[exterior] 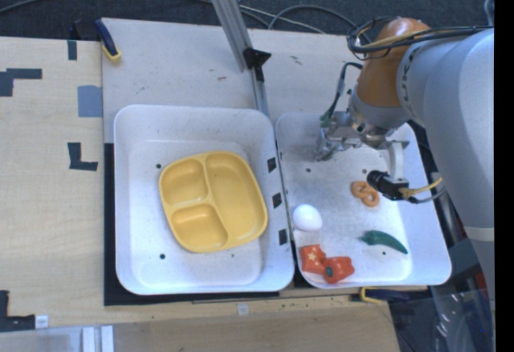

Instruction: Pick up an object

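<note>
gripper low in the right bin, objects lying loose toward the near side

the gripper [325,145] hangs at the end of the grey arm [450,93], low over the far left part of the right bin [426,262]. whether it is wide or narrow cannot be told from this slanted view; the tip is small and dark against the white floor. no object shows at the tip. the orange band [377,81] sits just above the wrist, with black cables looping over it.

nearest to the tool, toward the bin's right side, lies a small orange pretzel-shaped piece [365,193], touching or just beside a black fitting with a yellow cable on the arm's side. further toward the near edge, a white egg [306,218] rests against the bin's left wall. a green pepper [384,240] lies to the right of the egg, well apart from it. in the near left corner sits a red-orange toy [326,262], just below the egg.

the left bin [128,262] stands beside the right one, their rims touching. in it lies a yellow divided plate [213,201] with three compartments, set slightly askew.

a slanted metal pole [229,5] rises from behind the bins. the bench [48,182] stretches to the left, marked with patches of grey and dark tape.
</note>
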`<state>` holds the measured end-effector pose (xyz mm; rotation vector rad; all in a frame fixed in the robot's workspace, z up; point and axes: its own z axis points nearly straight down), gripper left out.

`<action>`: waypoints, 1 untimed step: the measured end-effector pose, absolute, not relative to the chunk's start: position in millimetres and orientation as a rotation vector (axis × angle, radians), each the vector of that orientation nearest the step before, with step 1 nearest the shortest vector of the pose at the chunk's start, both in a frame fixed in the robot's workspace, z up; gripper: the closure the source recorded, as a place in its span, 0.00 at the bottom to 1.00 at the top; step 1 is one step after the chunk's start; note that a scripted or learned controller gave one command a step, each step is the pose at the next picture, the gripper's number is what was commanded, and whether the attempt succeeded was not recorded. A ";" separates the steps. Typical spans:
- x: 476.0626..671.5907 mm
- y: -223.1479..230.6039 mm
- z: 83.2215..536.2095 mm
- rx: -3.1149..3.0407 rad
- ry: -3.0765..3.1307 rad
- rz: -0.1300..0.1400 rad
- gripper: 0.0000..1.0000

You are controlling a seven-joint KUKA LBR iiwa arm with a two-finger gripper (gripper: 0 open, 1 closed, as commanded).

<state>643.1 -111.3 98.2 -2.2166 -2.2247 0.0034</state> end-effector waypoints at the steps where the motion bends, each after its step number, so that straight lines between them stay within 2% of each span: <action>1: 635.3 -116.6 149.4 -2.222 -2.224 -0.002 1.00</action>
